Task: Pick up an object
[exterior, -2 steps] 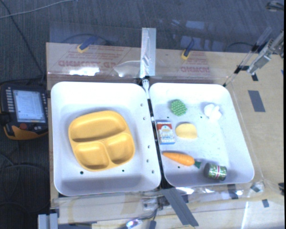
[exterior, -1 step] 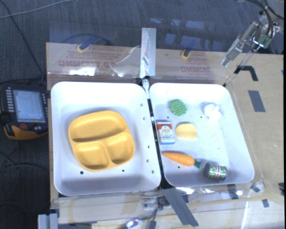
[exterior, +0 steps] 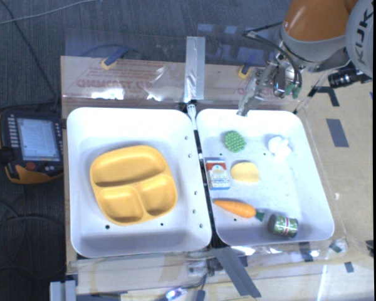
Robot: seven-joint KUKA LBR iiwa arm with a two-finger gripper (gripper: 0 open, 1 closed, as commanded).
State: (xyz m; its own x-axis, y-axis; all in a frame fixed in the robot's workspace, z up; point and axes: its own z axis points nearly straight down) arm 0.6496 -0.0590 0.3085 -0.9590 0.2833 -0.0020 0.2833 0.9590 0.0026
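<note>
Orange carrot (exterior: 234,208) lies flat in right bin (exterior: 313,168).

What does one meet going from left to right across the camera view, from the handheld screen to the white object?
Handheld screen → yellow divided tray → small carton → green ball → white object.

Teach pendant (exterior: 30,146) left of the bench (exterior: 113,74).

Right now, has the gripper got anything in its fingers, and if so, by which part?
Nothing is held. The gripper hangs above the right bin's back rim, nothing between its fingers, apart from the green ball and the carrot.
</note>
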